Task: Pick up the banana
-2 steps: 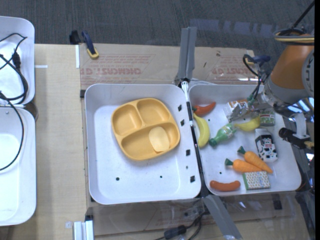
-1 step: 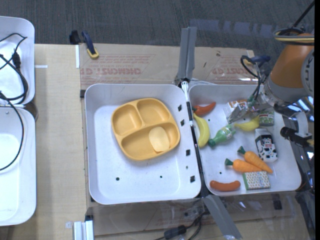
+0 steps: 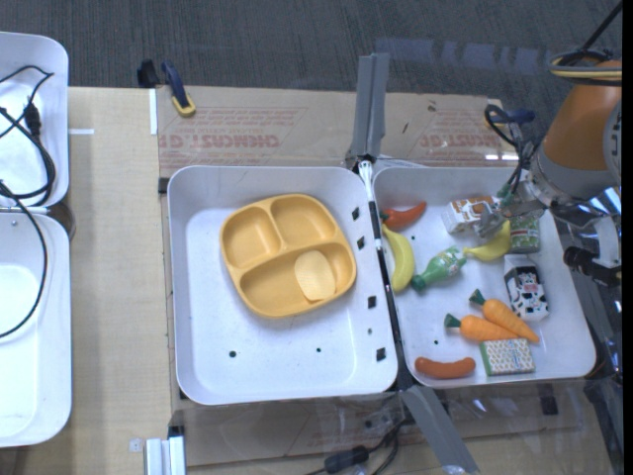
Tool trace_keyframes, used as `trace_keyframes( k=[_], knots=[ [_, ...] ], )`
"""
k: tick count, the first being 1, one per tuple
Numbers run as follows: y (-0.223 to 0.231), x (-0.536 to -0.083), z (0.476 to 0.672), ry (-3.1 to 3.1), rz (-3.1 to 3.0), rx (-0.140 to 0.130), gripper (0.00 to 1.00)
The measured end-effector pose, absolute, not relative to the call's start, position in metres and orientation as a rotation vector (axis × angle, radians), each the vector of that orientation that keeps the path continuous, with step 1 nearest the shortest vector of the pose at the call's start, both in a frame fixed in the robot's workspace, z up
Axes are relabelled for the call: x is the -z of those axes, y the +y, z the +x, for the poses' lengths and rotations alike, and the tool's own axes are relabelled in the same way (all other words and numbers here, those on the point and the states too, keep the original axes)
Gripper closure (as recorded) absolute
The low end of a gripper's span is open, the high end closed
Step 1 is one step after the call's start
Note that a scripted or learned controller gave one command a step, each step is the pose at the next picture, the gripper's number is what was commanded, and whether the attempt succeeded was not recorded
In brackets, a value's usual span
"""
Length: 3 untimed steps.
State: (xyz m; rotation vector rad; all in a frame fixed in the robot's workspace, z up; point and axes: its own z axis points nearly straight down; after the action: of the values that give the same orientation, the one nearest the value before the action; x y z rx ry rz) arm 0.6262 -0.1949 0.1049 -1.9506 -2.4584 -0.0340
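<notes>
The right bin [image 3: 584, 359] is crowded with toy food. Two bananas are in it. One banana [image 3: 400, 256] lies hard against the left wall, beside the divider between the bins; its long axis runs nearly straight up and down the view, bowed outward to the right, with its upper tip near a red chilli [image 3: 405, 213] and its lower tip pointing toward the near edge. A second, smaller banana [image 3: 492, 244] sits toward the far right, its axis tilted, low at the left end and rising to the right.

The pincer [image 3: 497, 221] is down right at that second banana, its tips touching or just over the fruit's upper end, next to a small white packet [image 3: 468, 211]. Whether the fingers are apart or closed around anything, I cannot tell; they are too small and cluttered.

Also in this bin are a green bottle [image 3: 440, 266], two carrots [image 3: 492, 323], a sausage [image 3: 445, 367], a cracker box [image 3: 507, 356] and a cow-print carton [image 3: 526, 292].

The left bin [image 3: 188, 265] holds a yellow divided plate [image 3: 287, 253]. Both bins sit on the worktop [image 3: 109, 265].
</notes>
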Motion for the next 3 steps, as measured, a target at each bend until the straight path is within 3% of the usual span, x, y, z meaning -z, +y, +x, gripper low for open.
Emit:
trace_keyframes(
  k=[1,2,3],
  knots=[
    [-0.107,-0.219,0.655,-2.392,-2.040,0.000,1.00],
    [-0.108,-0.218,0.655,-2.391,-2.040,-0.001,0.00],
    [-0.178,-0.120,0.657,-2.452,-1.997,0.017,0.00]
  ],
)
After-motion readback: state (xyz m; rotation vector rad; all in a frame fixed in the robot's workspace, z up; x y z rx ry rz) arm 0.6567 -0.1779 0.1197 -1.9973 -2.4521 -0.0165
